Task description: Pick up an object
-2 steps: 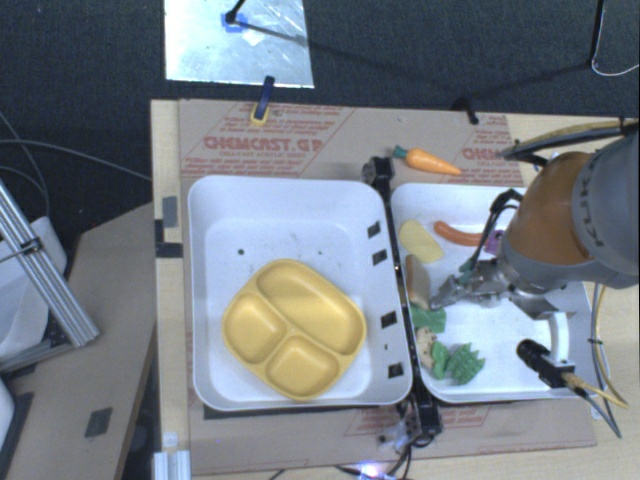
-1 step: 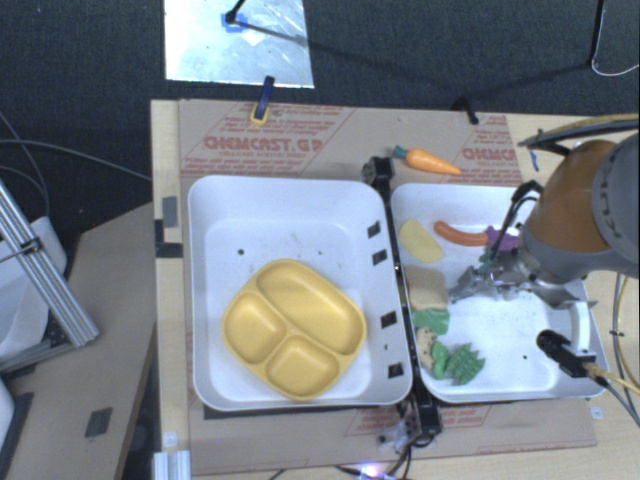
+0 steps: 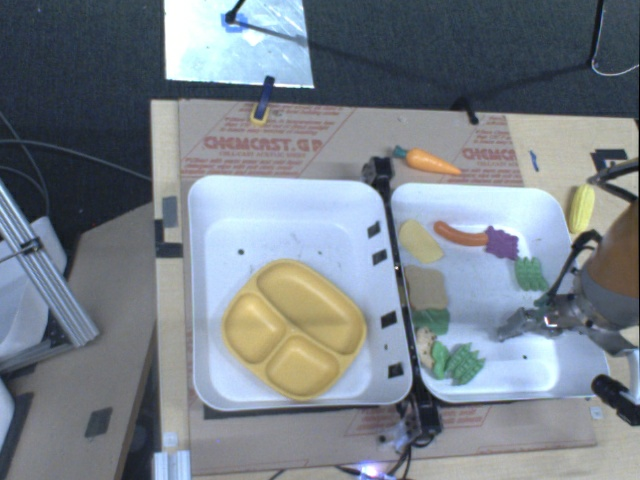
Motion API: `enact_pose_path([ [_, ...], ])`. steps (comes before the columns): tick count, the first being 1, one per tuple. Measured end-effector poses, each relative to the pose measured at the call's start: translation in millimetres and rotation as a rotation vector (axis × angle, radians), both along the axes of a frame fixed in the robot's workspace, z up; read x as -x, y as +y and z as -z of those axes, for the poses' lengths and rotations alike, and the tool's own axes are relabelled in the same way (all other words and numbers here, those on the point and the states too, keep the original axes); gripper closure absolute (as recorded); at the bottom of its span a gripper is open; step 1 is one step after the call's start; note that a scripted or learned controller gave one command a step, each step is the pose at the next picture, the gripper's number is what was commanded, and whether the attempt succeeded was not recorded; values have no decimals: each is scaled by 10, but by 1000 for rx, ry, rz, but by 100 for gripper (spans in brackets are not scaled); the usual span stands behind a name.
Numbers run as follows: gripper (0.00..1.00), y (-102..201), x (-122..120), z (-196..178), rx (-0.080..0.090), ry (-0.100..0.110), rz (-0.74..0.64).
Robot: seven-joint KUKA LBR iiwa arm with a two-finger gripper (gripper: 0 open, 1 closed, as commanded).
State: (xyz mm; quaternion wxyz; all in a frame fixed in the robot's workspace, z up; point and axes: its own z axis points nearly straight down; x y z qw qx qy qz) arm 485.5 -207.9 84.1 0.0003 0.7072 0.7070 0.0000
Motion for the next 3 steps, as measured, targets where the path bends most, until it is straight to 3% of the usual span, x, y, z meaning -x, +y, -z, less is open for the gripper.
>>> enact_pose_path([
  [1,0,923,-13,1,-3,1,-8],
  [2,0,635,-123,-2,0,-1,-2],
  [3,0,341,-11,-213,1,-2,0],
])
